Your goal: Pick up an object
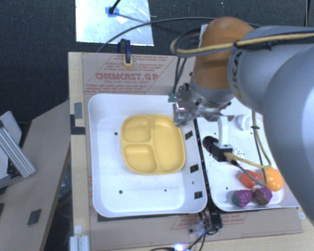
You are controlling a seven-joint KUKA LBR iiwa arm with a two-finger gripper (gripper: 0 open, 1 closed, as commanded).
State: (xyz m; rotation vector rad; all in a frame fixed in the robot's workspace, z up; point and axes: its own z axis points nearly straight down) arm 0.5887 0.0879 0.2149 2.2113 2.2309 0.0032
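Observation:
A yellow divided plate (150, 144) lies in the left white bin (107, 192). My gripper (180, 113) hangs over that bin's far right corner, just above the plate's upper right edge, with the grey arm and its orange band behind it. No object shows at the gripper. In the right bin (220, 203), near the front, lie an orange round fruit (273, 180), a small orange piece (248, 179), a purple grape bunch (243, 197) and a dark red piece (262, 196). The arm hides much of the right bin.
A small white object (243, 122) sits at the far side of the right bin, and a tiny white die-like cube (239, 153) lies near its middle. The divider between the bins runs just right of the gripper. A blue clamp (126, 50) stands on the board behind the left bin.

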